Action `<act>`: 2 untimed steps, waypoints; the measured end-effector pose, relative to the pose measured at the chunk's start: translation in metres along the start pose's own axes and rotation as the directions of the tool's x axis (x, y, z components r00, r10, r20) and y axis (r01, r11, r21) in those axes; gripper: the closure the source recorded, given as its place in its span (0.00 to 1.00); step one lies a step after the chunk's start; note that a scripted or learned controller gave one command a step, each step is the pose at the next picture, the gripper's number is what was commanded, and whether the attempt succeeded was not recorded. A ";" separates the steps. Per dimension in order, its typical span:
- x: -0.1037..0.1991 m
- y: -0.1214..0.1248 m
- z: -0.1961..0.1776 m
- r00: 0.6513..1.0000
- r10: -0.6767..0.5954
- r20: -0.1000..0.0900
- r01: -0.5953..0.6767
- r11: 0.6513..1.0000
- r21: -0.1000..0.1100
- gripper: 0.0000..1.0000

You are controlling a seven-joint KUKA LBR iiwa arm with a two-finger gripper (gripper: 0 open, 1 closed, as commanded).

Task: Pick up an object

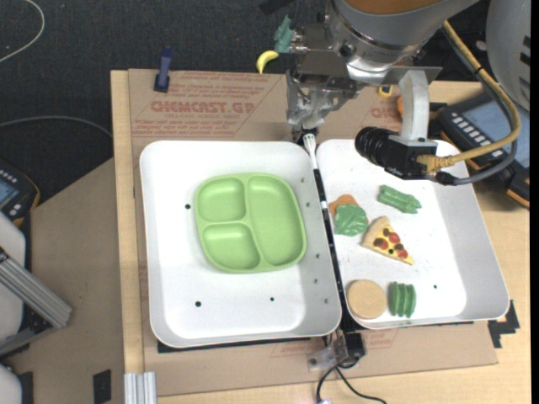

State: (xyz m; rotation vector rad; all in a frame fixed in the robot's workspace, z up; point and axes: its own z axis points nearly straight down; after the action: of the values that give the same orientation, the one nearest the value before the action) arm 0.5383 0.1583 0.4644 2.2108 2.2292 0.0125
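Observation:
My gripper (308, 123) hangs over the far end of the ridge where the two bins meet, above the rims and clear of every toy. In the right bin (459, 259) lie a pizza slice (387, 241), a green leafy piece (350, 220) against a small orange piece (343, 201), a green bean pod (398, 199), a round tan cookie (365, 299) and a dark green ribbed piece (402, 299). A green divided plate (249, 223) sits in the middle of the left bin (164, 251). Nothing hangs below the gripper.
A black camera unit (392, 152) on the arm juts over the far part of the right bin. The arm's grey and orange body (396, 7) covers the far right. A cardboard sheet (202, 99) lies behind the bins, with a blue clip (163, 70) at its far edge.

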 end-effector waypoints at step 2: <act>0.057 -0.037 0.027 1.000 0.002 -0.004 -0.002 1.000 -0.009 1.00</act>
State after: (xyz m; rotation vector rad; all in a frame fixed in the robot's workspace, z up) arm 0.5009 0.2153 0.4369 2.2104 2.2243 0.0275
